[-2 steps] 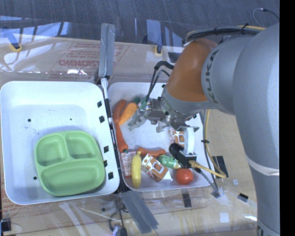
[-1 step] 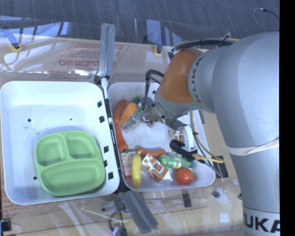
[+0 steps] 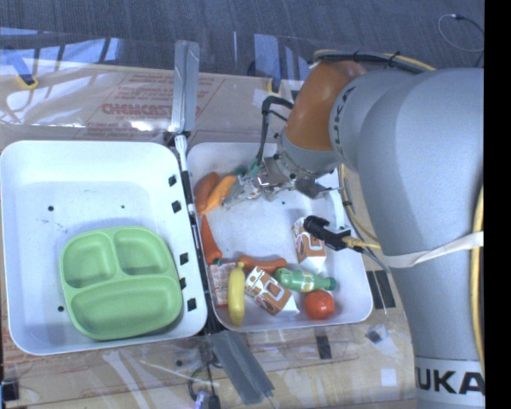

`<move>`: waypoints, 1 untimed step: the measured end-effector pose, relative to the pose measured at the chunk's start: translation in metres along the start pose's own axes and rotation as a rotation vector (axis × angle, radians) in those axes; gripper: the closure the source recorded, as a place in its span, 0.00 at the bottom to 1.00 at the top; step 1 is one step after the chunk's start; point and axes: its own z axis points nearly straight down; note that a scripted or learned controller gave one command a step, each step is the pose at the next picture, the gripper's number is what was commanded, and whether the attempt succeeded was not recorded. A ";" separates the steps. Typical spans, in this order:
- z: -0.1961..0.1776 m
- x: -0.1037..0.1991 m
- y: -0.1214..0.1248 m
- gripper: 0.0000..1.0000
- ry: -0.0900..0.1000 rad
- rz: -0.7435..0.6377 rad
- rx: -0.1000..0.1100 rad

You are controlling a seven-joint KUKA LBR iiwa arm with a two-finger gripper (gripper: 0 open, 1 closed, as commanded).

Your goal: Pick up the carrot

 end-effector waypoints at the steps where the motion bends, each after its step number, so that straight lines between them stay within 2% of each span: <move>1: 0.000 0.008 0.012 0.00 -0.018 0.078 0.032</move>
